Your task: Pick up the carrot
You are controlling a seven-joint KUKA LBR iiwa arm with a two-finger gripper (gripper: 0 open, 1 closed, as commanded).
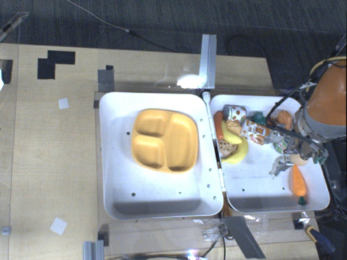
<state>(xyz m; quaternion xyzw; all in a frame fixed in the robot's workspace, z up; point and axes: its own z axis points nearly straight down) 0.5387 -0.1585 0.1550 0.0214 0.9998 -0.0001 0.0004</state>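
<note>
Approach step, by judgement: pincer (280, 166) released, grasping nothing, hovering just left of the carrot (297, 182) lying in the right bin (260, 199). Next: shift right, descend, clench.

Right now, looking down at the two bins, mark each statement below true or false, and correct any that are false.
1. The carrot lies in the right bin. True.
2. The yellow divided plate sits in the right bin. False: it sits in the left bin.
3. The gripper holds the carrot between its fingers. False: the carrot lies on the bin floor beside the gripper, not between its fingers.
4. A banana lies in the right bin, near the wall between the two bins. True.
5. The carrot lies on top of the banana. False: the two are apart, with the carrot near the bin's right corner.
</note>
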